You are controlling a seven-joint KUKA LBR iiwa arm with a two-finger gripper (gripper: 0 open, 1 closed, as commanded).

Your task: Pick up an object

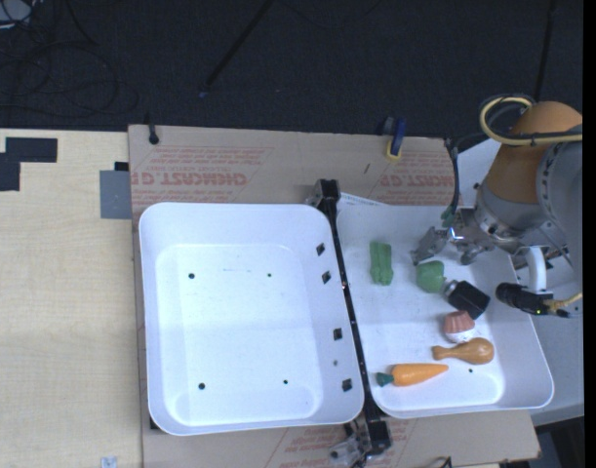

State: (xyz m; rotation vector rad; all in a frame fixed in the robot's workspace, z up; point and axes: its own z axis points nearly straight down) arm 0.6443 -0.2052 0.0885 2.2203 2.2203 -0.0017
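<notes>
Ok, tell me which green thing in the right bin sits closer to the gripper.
The rounder green lump, right below the gripper. The other green piece is longer, stands upright in the view, and lies further left toward the bins' divider.

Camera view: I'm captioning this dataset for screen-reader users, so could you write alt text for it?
A grey robot arm reaches in from the right, its gripper over the right white bin, just above a small green block. That bin also holds a green bar, a black piece, a carrot and a drumstick; the left white bin sits beside it.
</notes>
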